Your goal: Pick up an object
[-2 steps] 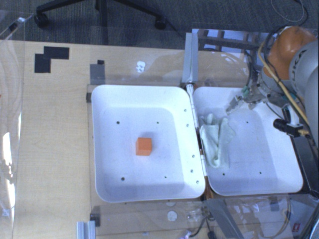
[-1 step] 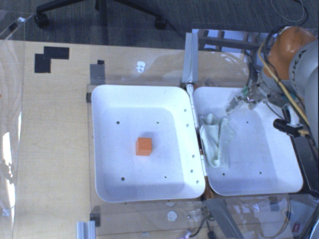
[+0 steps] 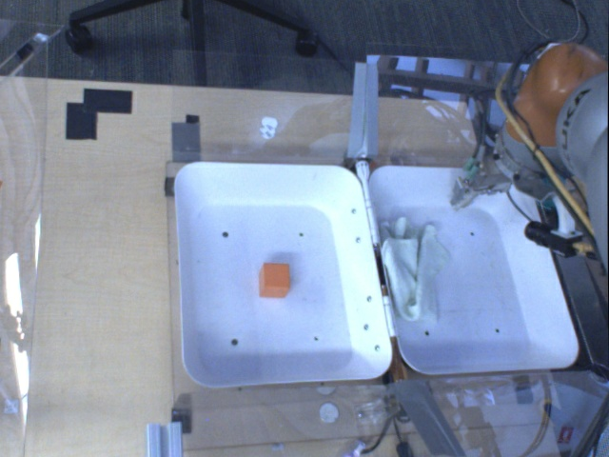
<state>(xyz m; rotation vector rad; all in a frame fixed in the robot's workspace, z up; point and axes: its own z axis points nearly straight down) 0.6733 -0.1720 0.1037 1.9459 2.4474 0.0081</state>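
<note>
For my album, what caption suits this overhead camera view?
Robot arm hovering over pale cloth bin; orange cube waits next door.

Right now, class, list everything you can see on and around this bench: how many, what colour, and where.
Bins: two, white, side by side on the bench.
Cube: one, orange, near the middle of the left bin.
Cloth: one, pale green-white, crumpled at the left side of the right bin.
Bench: one, light wood, under the bins.
Patch: one, black, stepped shape, on the bench's far left.
Chair base: one, black, on the dark floor beyond the bench.
Arm: one, grey with orange band, at the right.
Pincer: one, grey, over the far edge of the right bin, apart from the cloth.
</note>
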